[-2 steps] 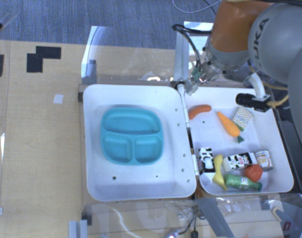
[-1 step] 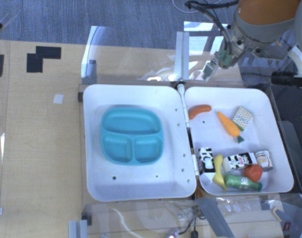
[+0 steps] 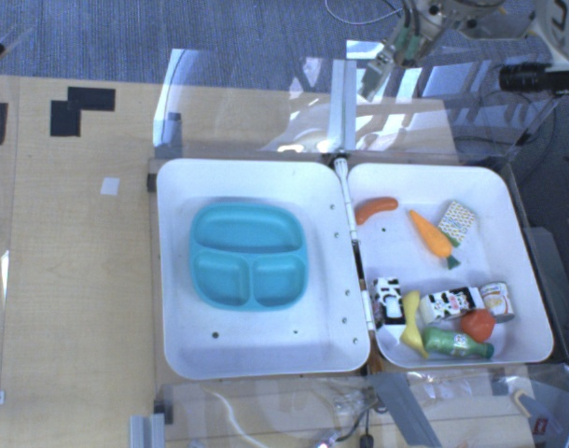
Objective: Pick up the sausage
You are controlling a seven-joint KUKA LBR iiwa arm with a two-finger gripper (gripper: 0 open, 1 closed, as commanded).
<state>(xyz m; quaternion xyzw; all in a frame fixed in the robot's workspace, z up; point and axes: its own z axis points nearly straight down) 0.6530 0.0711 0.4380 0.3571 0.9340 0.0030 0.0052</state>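
Pale wooden table (image 3: 70, 278), two shallow white plastic bins side by side on it, left bin (image 3: 173, 250), right bin (image 3: 508, 213), black square markings (image 3: 79, 108) at its far left

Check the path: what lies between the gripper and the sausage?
In the camera view, the gripper hangs beyond the bins' far edge. Between it and the sausage lie only clear panel, the right bin rim and bare white floor; no other item intervenes.

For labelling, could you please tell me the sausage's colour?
Orange-red, seen in the camera view: sausage.

Orange-red sausage (image 3: 376, 209); turquoise tray (image 3: 248, 255) (three-part); white bins (image 3: 266, 357).
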